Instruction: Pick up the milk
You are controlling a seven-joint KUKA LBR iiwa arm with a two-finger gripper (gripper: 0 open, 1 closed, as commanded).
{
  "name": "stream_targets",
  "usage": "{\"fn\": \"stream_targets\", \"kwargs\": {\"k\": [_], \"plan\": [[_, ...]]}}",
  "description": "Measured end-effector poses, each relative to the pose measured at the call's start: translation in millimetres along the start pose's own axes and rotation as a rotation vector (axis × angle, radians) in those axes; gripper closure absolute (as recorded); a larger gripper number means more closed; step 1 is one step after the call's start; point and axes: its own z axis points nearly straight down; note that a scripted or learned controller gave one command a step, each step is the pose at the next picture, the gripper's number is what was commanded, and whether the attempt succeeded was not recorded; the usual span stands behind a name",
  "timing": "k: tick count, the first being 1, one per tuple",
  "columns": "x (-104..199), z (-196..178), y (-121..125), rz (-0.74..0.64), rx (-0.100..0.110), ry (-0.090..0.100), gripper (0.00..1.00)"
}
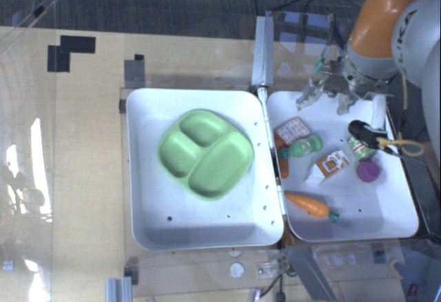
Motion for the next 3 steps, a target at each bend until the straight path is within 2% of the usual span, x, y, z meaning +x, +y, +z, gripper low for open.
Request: {"fn": "stream_targets", "kwargs": {"k": [1,2,3], "plan": [[-49,60,-79,-0.117,0.001,0.000,0.00],[-89,103,-12,-0.070,-0.001,-0.001,0.00],[-127,42,-67,-0.109,-0.002,-0.002,0.00]]}}
